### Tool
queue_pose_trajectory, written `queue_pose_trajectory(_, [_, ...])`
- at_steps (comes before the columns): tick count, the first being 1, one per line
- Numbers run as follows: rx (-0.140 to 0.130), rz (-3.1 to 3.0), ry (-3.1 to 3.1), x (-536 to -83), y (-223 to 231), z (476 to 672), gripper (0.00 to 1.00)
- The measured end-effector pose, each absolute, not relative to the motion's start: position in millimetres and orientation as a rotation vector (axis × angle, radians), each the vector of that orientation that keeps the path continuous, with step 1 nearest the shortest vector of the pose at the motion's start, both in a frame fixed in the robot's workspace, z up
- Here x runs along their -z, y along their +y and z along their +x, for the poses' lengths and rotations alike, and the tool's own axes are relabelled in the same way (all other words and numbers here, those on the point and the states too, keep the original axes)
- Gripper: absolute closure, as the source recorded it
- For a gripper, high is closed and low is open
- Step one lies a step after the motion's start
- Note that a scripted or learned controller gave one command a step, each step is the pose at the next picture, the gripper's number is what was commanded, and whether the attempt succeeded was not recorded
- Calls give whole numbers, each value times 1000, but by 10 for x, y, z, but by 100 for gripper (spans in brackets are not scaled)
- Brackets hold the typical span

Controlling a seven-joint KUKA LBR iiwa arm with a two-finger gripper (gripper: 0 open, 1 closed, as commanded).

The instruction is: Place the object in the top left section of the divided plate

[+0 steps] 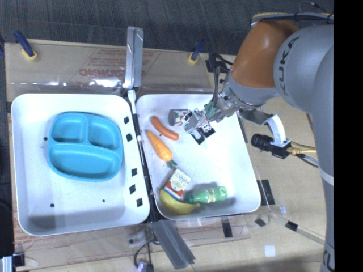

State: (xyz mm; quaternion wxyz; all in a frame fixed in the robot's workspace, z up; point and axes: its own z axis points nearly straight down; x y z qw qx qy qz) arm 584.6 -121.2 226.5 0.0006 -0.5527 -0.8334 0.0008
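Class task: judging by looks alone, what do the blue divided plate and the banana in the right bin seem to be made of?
Divided plate: probably moulded plastic, with even blue colour, rounded ridges and a soft sheen. Banana: likely a plastic toy, smooth and evenly yellow; real fruit can't be ruled out.

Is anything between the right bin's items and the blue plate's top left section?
Only the two bins' raised rims, meeting side by side, lie across the route from the right white bin to the blue divided plate in the left white bin. The plate's top left section holds nothing. The gripper hovers near a small can.
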Motion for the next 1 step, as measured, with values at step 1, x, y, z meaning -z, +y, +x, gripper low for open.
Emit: queue_pose_trajectory(1, [-2,-1594,-2706,-2714,-436,6130,100])
